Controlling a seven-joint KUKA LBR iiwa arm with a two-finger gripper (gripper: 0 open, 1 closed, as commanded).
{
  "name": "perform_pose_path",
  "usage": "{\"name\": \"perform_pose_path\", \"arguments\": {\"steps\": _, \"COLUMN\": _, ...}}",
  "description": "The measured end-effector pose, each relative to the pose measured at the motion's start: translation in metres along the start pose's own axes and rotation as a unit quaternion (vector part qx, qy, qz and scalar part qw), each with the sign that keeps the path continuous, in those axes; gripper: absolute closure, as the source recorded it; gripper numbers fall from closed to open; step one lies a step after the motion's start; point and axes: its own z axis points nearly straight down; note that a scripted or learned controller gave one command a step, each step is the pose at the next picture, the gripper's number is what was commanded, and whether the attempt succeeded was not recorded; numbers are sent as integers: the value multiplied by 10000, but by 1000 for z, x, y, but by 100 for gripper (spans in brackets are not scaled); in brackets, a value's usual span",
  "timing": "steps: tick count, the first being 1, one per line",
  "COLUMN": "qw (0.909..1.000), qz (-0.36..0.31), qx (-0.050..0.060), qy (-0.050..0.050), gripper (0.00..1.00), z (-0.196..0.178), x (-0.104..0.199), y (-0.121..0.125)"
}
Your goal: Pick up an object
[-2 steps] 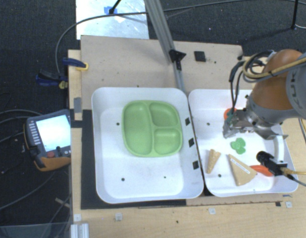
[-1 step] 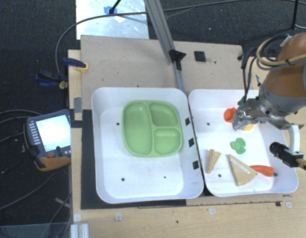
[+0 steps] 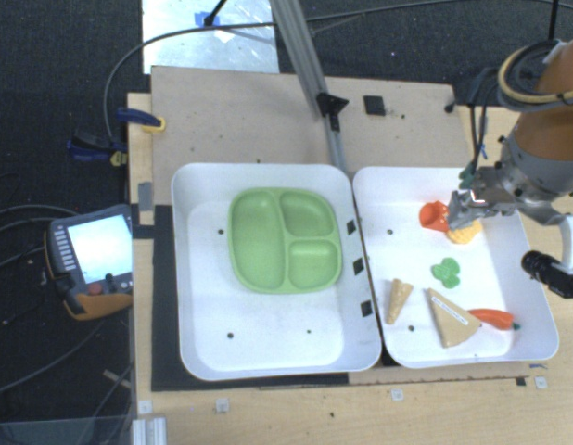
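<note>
Seen from above the surface (image 3: 268, 109), the pincer (image 3: 464, 213) hangs low over a small orange plastic toy (image 3: 434, 216) and a yellow ridged piece (image 3: 464, 235) at the right-hand white bin's (image 3: 546, 341) far side, apparently lining up a grasp; whether it is clenched cannot be told.

I see smooth white plastic bins (image 3: 203, 276), a matt green plastic divided plate (image 3: 286, 239), a dull brown board-like bench (image 3: 231, 119) and a metal-looking grey pole (image 3: 300, 40).
</note>
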Motion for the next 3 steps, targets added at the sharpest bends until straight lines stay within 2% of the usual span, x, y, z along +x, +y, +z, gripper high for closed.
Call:
{"name": "perform_pose_path", "arguments": {"steps": 2, "qw": 10000, "qz": -15, "qx": 9, "qy": 7, "gripper": 100, "z": 1, "x": 112, "y": 22}}
{"name": "perform_pose_path", "arguments": {"steps": 3, "qw": 10000, "qz": -11, "qx": 10, "qy": 6, "gripper": 100, "z": 17, "x": 168, "y": 41}}
